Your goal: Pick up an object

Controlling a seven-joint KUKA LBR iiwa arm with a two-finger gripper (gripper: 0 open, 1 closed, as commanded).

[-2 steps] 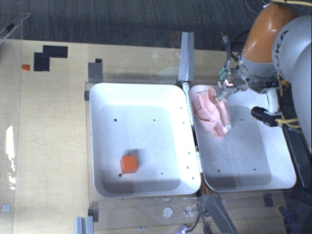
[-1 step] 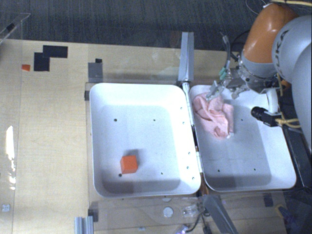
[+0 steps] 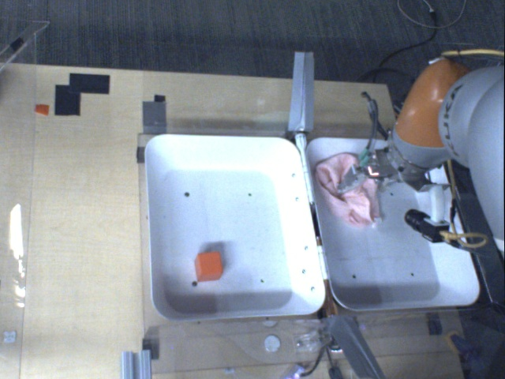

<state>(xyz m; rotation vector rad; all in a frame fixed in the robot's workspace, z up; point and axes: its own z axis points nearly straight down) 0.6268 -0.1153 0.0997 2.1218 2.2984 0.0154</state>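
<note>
In the right bin [image 3: 410,283], I am seeing the gripper [image 3: 357,178] pressing down into the pink cloth [image 3: 345,188], its fingers [image 3: 348,181] pinching a fold of the fabric between them. An orange block [image 3: 209,266] is sitting in the left bin [image 3: 229,164].

Pale wooden bench [image 3: 79,235], dark carpet [image 3: 197,14]

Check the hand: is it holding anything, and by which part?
Cannot tell. The hand is down on the right edge of the pink cloth in the right bin, but no grip is visible.
</note>
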